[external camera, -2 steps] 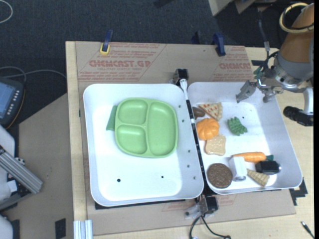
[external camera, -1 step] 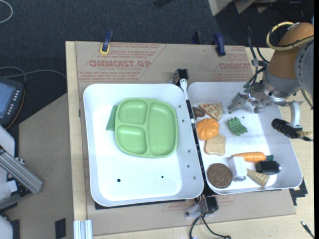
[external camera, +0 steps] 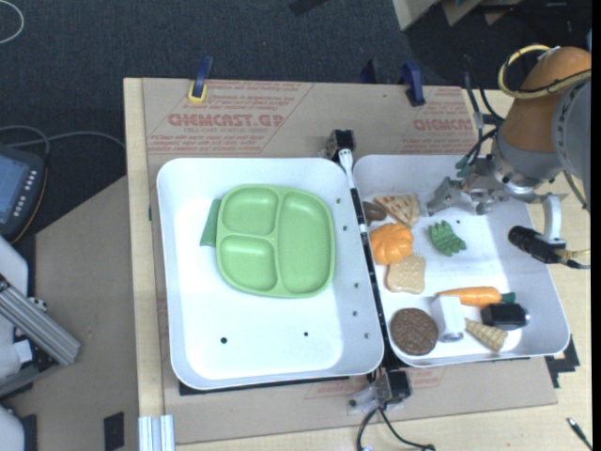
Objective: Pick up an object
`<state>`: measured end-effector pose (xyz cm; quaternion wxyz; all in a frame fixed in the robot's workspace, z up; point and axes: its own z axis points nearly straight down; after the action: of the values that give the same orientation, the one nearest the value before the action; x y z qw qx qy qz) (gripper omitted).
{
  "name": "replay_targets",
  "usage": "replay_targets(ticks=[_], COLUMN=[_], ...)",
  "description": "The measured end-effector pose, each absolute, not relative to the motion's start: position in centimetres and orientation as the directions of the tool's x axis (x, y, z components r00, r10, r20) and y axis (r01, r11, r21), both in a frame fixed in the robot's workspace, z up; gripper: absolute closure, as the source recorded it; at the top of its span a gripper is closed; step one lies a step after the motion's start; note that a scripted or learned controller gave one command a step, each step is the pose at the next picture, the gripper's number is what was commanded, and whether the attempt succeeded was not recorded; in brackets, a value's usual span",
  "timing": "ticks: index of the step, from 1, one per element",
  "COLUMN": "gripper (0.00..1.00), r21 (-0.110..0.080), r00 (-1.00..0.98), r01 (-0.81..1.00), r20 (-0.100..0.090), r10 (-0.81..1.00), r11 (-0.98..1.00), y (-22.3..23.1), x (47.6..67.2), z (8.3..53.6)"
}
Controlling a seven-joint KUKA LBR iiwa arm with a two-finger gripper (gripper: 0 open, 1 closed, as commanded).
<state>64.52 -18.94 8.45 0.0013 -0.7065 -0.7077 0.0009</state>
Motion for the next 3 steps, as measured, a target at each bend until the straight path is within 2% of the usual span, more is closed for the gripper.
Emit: replay_targets(ticks=[1,2,3], gripper=[1.0,1.0,1.0], r21=[0.001,0.008,0.007], r00=[-0.002,-0.002,0.0], r01=[1.0,1.0,1.0], r20=[-0.001,-0.002,-0.003], r10=[1.0,1.0,1.0], r11=[0.002,0.002,0.0], y=[-19.0,-18.0,-18.0], x=[64.6,65.1,64.3], z=[9.6,15.3,21.0])
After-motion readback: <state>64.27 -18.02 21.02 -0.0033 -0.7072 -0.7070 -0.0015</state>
